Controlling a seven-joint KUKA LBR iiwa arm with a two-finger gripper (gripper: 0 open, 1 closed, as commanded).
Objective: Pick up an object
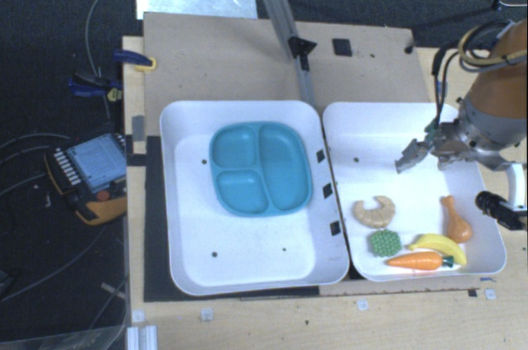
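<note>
Two white bins [247, 278] are sitting side by side; the gripper [410, 158], its grip impossible to tell, is hovering above the croissant [375, 211], broccoli [384, 243], banana [441, 245] and carrot [415, 261].

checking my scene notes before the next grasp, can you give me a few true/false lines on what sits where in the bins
1. The blue divided plate lies in the left bin. True.
2. The carrot lies in the left bin. False: it lies in the right bin, near its front edge.
3. The banana sits right beside the carrot. True.
4. The hand holds the croissant. False: the croissant lies on the bin floor, apart from the hand.
5. The green broccoli piece rests on the plate. False: it lies beside the croissant.
</note>
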